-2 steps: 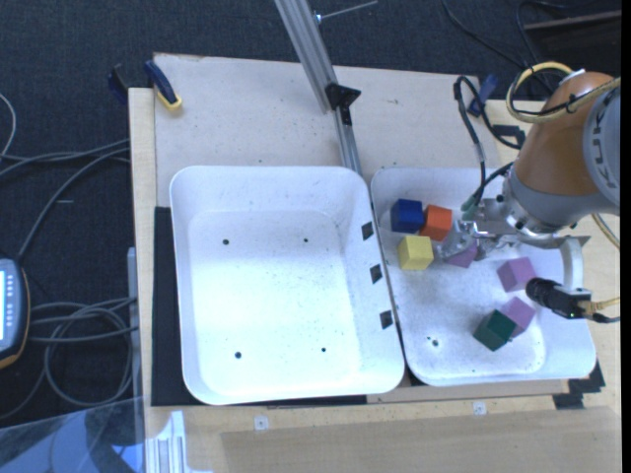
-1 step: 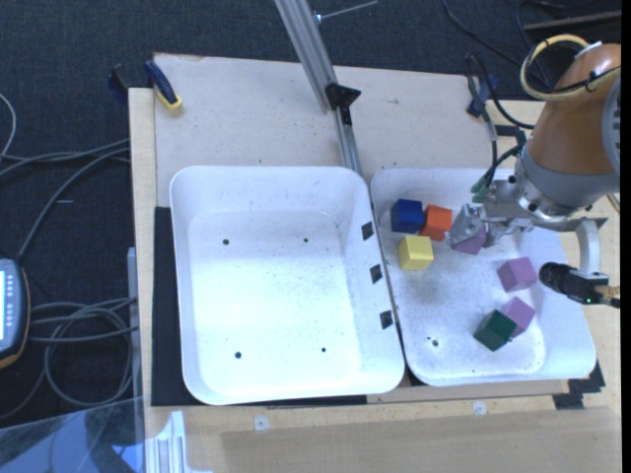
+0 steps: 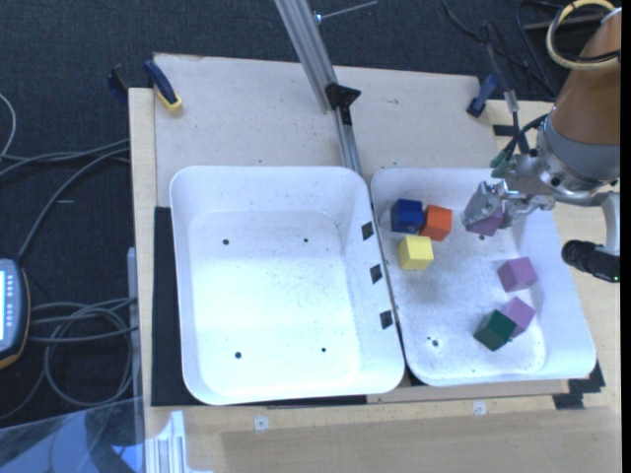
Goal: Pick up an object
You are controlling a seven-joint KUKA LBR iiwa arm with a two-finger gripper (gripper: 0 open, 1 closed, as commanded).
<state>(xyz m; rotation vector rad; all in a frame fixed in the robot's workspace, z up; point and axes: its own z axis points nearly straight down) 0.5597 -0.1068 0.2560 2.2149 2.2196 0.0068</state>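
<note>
The claw (image 3: 487, 215) was observed at right of frame, closed around a purple block (image 3: 486, 225) above the right bin (image 3: 562, 358).

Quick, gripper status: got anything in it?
Gripper: shut on a purple block, raised above the right bin.

Blocks (image 3: 415, 252) in right bin (image 3: 562, 363)

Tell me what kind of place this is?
Most likely a robotics lab grasping bench: a plywood bench bearing two white bins, coloured toy blocks in the right one, clamps at the edges, loose cables on dark carpet.
</note>
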